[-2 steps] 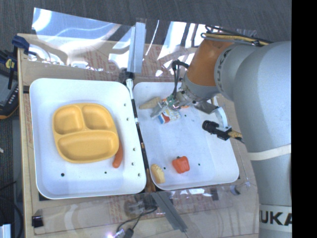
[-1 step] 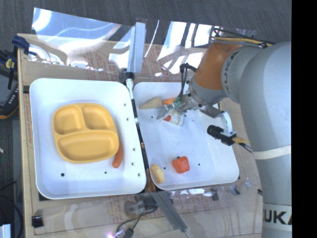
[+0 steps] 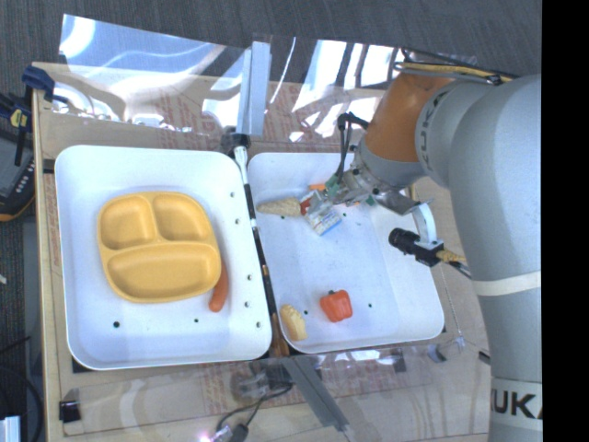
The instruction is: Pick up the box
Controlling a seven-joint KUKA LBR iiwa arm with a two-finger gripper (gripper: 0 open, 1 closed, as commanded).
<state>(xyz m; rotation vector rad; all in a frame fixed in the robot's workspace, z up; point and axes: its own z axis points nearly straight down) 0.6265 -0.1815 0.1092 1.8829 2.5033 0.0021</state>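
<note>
— Where was the box (image 3: 323,220)?
— In the right bin (image 3: 405,316), near its far edge, directly under the gripper (image 3: 339,194).
— Claw state?
— Could not tell; the arm hid it.

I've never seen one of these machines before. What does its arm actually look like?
The arm is thick, rounded and smooth grey, with an orange band above the wrist. Thin dark cables run by the wrist, white "UKA" lettering marks its lower part, and a small metal gripper ends it.
</note>
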